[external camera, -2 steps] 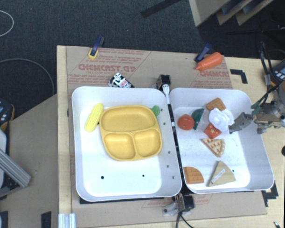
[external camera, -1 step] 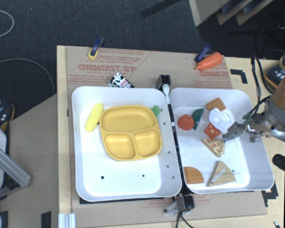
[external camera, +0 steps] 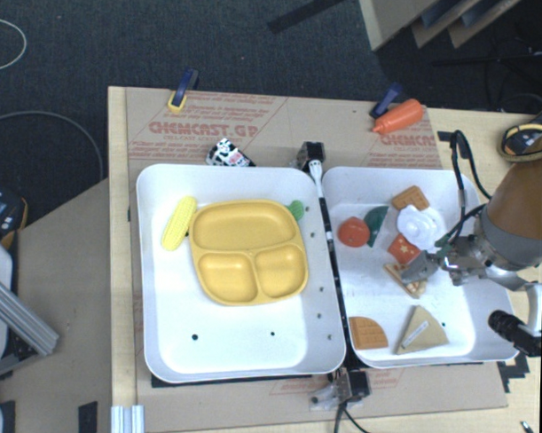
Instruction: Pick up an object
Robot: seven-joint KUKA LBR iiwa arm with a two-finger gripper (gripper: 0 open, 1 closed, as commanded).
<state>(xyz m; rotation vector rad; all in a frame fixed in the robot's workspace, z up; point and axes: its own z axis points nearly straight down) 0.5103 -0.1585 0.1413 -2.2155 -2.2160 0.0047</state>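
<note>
The right bin holds several toy foods: a red tomato, a dark green piece, an orange-brown toast, a white object, a small red piece, a tan piece, a round brown cookie and a tan wedge. My gripper reaches in from the right. It sits low over the bin's middle, right beside the red piece and the tan piece and just below the white object. Nothing is visibly lifted.
The left bin holds a yellow divided plate, a yellow corn cob and a small green piece. Behind the bins, an orange clamp, a blue-yellow clamp and a black-and-white object lie on the board.
</note>
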